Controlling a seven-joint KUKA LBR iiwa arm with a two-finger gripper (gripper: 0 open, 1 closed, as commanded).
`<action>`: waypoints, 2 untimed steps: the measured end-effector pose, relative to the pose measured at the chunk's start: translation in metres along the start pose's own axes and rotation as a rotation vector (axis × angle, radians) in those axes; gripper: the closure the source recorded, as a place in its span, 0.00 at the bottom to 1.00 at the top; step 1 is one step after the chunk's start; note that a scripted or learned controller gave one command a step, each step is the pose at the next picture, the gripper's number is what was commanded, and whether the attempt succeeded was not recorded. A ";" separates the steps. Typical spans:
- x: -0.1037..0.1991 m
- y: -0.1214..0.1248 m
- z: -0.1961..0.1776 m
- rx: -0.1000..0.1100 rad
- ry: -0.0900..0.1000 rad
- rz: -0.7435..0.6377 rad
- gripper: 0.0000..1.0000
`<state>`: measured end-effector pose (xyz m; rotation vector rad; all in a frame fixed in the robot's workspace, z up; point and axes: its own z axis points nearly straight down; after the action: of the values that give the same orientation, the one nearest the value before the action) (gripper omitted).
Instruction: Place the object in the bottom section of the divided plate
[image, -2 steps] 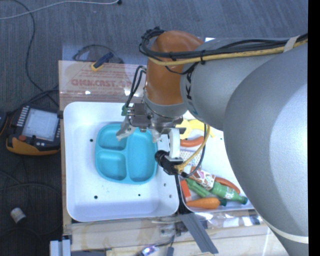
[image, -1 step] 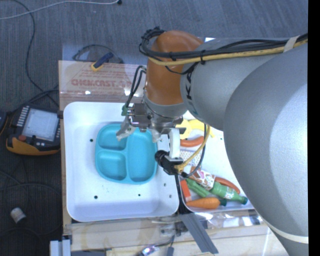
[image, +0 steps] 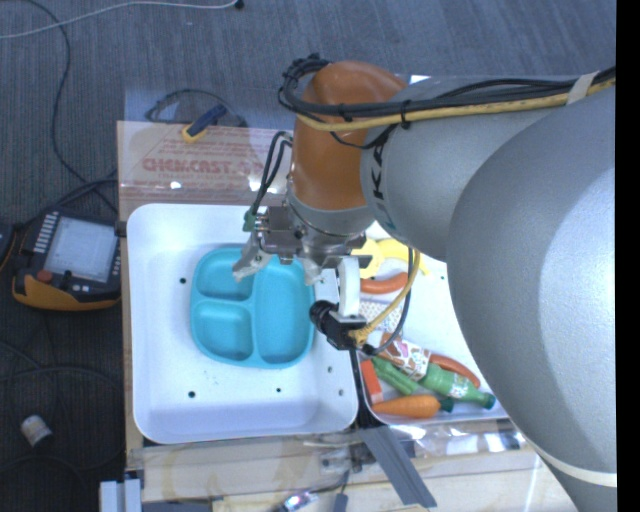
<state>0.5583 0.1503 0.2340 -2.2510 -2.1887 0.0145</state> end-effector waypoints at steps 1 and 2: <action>0.000 0.000 0.000 0.000 0.000 0.000 0.00; 0.000 0.000 0.000 0.000 0.000 0.000 0.00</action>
<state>0.5583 0.1503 0.2340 -2.2510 -2.1886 0.0145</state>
